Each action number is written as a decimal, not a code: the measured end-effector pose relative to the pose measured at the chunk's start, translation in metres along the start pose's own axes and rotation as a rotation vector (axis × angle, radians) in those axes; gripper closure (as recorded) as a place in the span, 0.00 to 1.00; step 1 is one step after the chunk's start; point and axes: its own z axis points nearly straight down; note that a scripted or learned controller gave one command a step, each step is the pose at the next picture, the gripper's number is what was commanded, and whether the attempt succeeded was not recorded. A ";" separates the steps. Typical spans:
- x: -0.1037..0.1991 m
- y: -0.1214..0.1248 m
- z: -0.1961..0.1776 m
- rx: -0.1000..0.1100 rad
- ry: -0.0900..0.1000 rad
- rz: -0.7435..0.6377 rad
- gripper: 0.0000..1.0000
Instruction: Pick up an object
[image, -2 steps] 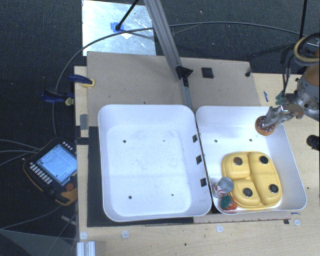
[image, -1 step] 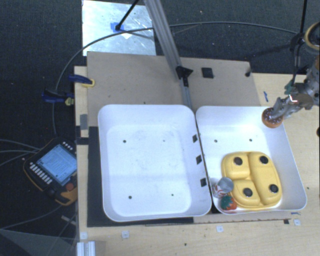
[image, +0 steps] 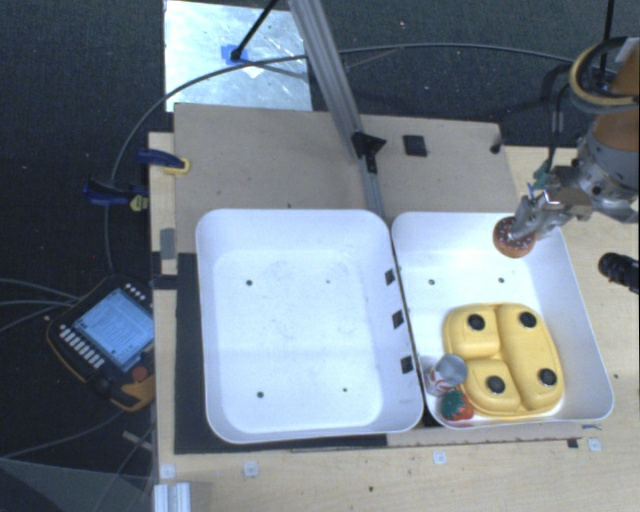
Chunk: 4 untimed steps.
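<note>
A small round brownish object (image: 513, 240) sits at the tip of the gripper (image: 527, 222), over the far right corner of the right bin (image: 590, 340); you appear to have it pinched between the gripper's fingers, though the picture is too small to show how firmly, or whether it is lifted clear of the bin floor. The grey arm (image: 605, 150) with its orange band reaches in from the right above it. In the near half of the same bin lies a large yellow moulded piece with four dark spots (image: 505, 358), and touching its left edge is a little cluster of a silvery ball and red and green bits (image: 450, 385). The left bin (image: 215, 340) lies just beside, to the left. Your risk, as I judge it: the grip looks to be at the object's edge, so a quick lift or swing could let it slip and drop back.
</note>
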 end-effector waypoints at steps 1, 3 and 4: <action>0.052 -0.009 0.021 0.002 0.002 -0.002 1.00; 0.153 -0.021 0.020 0.001 0.001 -0.002 1.00; 0.210 -0.034 0.043 0.003 0.002 -0.002 1.00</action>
